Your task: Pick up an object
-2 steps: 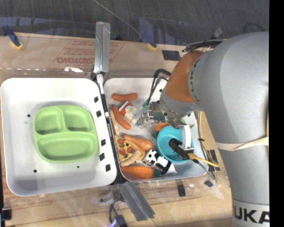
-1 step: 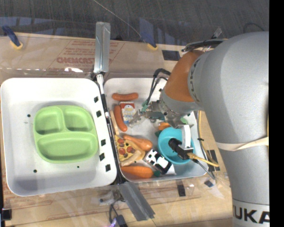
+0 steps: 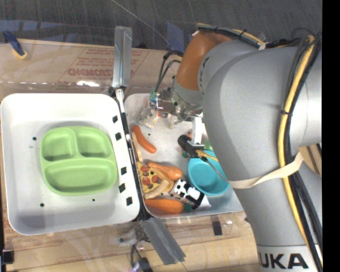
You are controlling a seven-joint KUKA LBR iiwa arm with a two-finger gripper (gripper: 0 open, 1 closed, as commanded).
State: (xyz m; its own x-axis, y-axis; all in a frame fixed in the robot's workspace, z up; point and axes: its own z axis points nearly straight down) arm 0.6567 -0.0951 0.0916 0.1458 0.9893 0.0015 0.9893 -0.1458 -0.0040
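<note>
Sausage is the object we judge most likely to be the target, since it lies nearest the tool in the right bin with bare floor around it. We cannot confirm this choice from the task wording alone.

Camera view:

1. We see the gripper at the far end of the right bin, carried under the orange band of the arm, which reaches in from the right and covers much of that bin.
2. We cannot tell the finger spacing; the tool is small, cluttered with cabling and partly masked by the wrist. Nothing is visibly held.
3. We locate the sausage near the bin's left wall, just below the gripper and apart from it. Its long axis runs diagonally, from upper left to lower right, with the lower end pointing toward the bin's middle.
4. We judge that a grasp across the short axis would suit this orientation, with the fingers closing perpendicular to the diagonal.
5. We note the near end of the bin is crowded: a pizza slice, a carrot, a black-and-white toy and a blue bowl lie close together, some touching. This crowding favours the isolated sausage.
6. We see the left bin holding a green divided plate, lying flat and well apart from the tool.
</note>
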